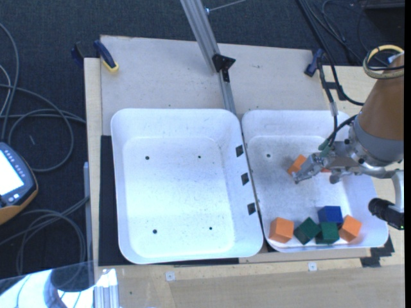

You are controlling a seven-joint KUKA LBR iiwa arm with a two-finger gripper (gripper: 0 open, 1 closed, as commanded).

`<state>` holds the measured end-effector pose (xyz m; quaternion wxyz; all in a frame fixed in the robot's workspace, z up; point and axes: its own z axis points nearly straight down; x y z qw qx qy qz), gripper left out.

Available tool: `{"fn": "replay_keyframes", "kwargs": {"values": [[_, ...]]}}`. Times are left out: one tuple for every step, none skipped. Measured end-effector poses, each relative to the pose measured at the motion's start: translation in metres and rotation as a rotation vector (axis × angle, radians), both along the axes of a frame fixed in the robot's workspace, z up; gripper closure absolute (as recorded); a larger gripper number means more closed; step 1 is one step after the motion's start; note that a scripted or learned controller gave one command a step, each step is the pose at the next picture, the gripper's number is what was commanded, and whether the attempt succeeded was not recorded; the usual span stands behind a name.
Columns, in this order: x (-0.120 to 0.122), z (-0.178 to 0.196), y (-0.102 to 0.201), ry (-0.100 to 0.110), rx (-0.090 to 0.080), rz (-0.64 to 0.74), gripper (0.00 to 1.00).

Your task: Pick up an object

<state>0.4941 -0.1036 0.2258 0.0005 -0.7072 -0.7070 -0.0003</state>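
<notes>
- Gripper (307, 172): low in the right bin (276, 128), beside an orange block (296, 165); whether its fingers are parted or clamped cannot be told.
- Near wall: orange cube (280, 229), two green blocks (307, 230), blue block (331, 213), another orange one (350, 227).
- Left bin (128, 124) alongside.

Two bins sit side by side; the right bin (276, 124) holds blocks (314, 228) along its near wall.

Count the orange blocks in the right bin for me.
3. One orange block sits at the front left of the cluster, another at its right end, and a third lies mid-bin by the gripper. The arm may hide more.
</notes>
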Motion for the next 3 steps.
{"fn": "replay_keyframes", "kwargs": {"values": [[0.039, -0.131, -0.005, 0.008, 0.002, 0.0, 0.0], [0.06, -0.021, 0.054, -0.01, 0.001, 0.007, 0.0], [0.09, -0.078, -0.021, 0.001, -0.005, -0.005, 0.0]]}}
